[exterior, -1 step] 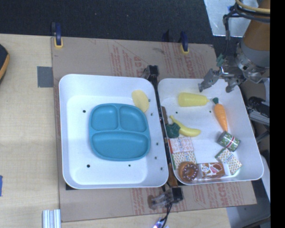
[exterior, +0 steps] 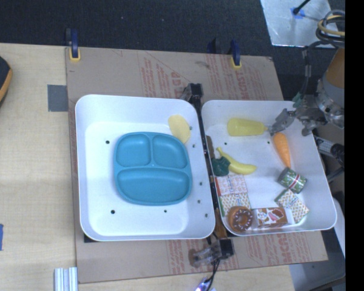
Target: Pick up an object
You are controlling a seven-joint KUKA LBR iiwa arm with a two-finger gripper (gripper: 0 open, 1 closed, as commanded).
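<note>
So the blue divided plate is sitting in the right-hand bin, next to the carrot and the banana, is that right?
Not quite. The camera view shows the blue divided plate in the left bin, with a pale yellow piece near its upper corner. The carrot and the banana are in the right bin, as you said, apart from the plate.

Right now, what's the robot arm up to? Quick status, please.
Gripper low over right bin's far side, nothing seen held. Carrot just beside it. Yellow piece close by.
</note>
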